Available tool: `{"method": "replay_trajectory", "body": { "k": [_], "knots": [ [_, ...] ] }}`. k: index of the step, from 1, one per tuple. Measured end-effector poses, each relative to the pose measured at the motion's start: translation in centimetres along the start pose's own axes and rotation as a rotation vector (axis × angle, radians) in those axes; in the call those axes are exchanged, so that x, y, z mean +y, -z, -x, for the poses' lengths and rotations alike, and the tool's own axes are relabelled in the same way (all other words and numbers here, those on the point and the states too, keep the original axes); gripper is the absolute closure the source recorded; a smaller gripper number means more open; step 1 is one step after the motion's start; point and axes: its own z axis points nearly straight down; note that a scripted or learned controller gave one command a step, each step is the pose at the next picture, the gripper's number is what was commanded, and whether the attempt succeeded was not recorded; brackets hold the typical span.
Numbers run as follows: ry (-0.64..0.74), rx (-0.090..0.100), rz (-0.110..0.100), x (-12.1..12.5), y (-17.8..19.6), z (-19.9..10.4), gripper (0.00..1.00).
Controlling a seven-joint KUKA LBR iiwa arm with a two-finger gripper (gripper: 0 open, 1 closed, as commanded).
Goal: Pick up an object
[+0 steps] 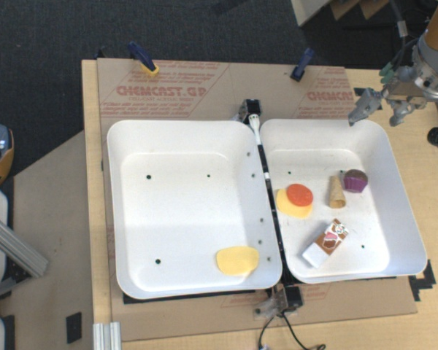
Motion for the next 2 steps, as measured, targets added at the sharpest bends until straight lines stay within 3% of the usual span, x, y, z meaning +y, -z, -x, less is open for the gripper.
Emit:
{"method": "replay_trajectory", "body": {
  "k": [1,2],
  "knots": [
    [-0.007,0.002,-0.009,-6.3,-7.1,5.2,0.0],
    [0.004,0.005,-0.008,-8.4,-18.7,-2.3,0.0]
  ]
}}
